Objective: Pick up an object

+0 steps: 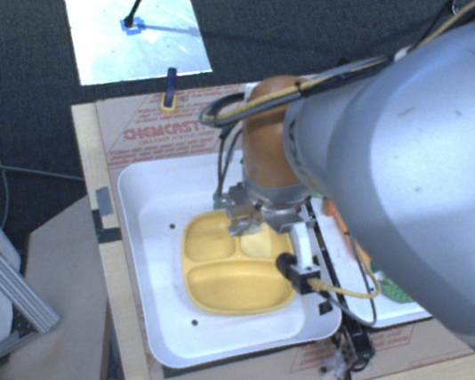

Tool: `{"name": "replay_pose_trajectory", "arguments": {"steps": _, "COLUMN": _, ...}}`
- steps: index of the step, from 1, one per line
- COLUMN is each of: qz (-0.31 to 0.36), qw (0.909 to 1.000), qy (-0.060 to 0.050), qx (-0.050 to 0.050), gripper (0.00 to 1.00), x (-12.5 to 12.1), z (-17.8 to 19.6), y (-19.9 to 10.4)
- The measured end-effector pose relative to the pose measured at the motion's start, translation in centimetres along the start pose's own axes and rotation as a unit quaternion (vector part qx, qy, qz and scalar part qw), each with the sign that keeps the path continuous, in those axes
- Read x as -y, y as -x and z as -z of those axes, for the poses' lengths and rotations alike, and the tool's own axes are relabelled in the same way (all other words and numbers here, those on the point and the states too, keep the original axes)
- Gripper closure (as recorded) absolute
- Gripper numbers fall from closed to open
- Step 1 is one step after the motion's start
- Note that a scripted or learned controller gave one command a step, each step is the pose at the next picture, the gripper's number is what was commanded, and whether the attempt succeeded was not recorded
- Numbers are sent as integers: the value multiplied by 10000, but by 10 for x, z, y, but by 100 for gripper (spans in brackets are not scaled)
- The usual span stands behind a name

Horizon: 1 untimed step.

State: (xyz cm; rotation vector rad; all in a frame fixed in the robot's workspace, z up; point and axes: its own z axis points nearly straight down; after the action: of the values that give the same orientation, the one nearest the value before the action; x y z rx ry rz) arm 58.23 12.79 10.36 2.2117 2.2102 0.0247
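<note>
The arm [414, 164] leans in low over the left bin [152, 244], and its gripper [256, 218] is down at the far right corner of a yellow divided plate [233, 271]. The wrist and the orange band hide the tip, so I cannot tell how wide it stands or whether it has hold of anything. The plate lies flat on the bin floor, spreading out to the near left of the gripper, with its big compartment nearest me and two smaller ones right under the tool.

As for the job, nothing looks lifted yet. The plate seems to sit square on the floor of the bin, not tipped or raised at any edge that I can see. My guess is the arm is at the point of reaching or closing on the plate's rim, so the grasp itself and the lift both look left to do.

Beyond the gripper's right side, under the arm, bits of orange and green [390, 290] peek out in the other bin; too covered to name.
</note>
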Motion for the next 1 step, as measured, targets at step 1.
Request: {"name": "replay_pose_trajectory", "arguments": {"steps": 1, "qz": 33, "qw": 10000, "qy": -21, "qx": -22, "gripper": 100, "x": 17, "z": 192, "y": -1}}
